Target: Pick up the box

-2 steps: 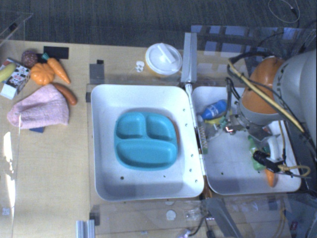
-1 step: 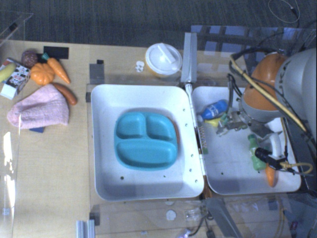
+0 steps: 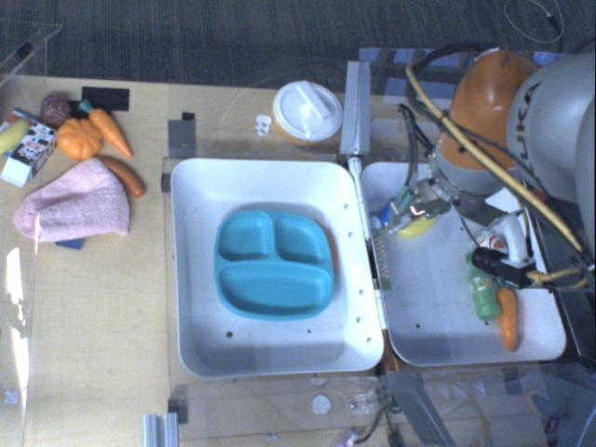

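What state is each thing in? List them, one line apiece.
Blue tray: flat in the left bin, upright.
Toy carrot: lying in the right bin, by its right wall.
Green bottle: lying beside the carrot.
White lid: flat on the bench.
Pink cloth: crumpled, on the bench.

We are looking at two white bins, the left bin (image 3: 186, 250) carrying a bright blue divided tray (image 3: 275, 264) and the right bin (image 3: 447, 347) showing an orange carrot (image 3: 507, 319), a green item (image 3: 483, 298) and a yellow piece (image 3: 414, 224). The arm (image 3: 549, 110) is showing grey with an orange band (image 3: 489, 87). On the tan bench (image 3: 84, 343) we are seeing a pink cloth (image 3: 73, 203), a small orange pumpkin (image 3: 78, 139) and a white round lid (image 3: 308, 110).
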`<action>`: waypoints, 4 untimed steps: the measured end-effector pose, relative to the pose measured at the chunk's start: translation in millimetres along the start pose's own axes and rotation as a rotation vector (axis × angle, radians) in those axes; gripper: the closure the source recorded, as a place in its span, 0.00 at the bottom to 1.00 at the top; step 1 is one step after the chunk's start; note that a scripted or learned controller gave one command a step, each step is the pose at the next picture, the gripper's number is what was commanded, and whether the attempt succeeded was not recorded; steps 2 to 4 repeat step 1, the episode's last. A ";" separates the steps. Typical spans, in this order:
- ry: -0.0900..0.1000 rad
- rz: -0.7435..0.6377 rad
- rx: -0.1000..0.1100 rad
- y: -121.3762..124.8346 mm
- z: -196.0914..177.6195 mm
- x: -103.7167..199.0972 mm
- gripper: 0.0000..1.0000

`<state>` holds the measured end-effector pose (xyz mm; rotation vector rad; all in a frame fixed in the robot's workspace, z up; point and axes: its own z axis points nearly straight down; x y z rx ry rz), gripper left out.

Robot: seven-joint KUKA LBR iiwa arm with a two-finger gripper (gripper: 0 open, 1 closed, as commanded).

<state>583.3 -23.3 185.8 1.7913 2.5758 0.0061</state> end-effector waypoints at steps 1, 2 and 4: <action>-0.001 0.155 0.003 15.9 -21.5 0.6 1.00; -0.001 0.155 0.003 15.9 -21.5 0.6 1.00; -0.001 0.155 0.003 15.9 -21.5 0.6 1.00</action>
